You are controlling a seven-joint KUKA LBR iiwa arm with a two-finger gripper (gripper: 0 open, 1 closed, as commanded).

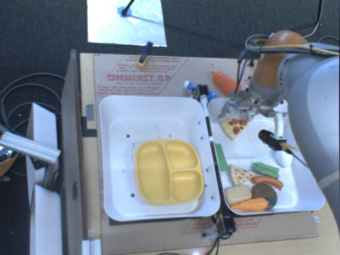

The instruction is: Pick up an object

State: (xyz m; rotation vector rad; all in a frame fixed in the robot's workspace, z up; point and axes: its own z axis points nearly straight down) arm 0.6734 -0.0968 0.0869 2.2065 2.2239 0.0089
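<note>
Lying toward the far left of the right bin, the pizza slice looks like the likeliest thing to be picked; the gripper hangs just at its far edge, low over the bin, and nothing can be seen held in it; whether it is apart or together I cannot tell, since the wrist and its metalwork hide that part; the main risk, as I judge it, is the slice itself, which is flat and thin and lies flush on the smooth white floor, so a close could slide over its top or skid it away instead of catching it; the gripper also seems set toward one end of the slice and not over its middle, so a grasp from here might catch only a corner and let it drop on the lift; the bin's left wall and far rim are close by, and a push could jam the slice into that corner; an orange toy lies outside the bin just beyond the far rim, near enough to be knocked; the second pizza slice, sausage and carrot at the near end are well apart and should not interfere; the left bin with its yellow plate lies out of the way.
</note>
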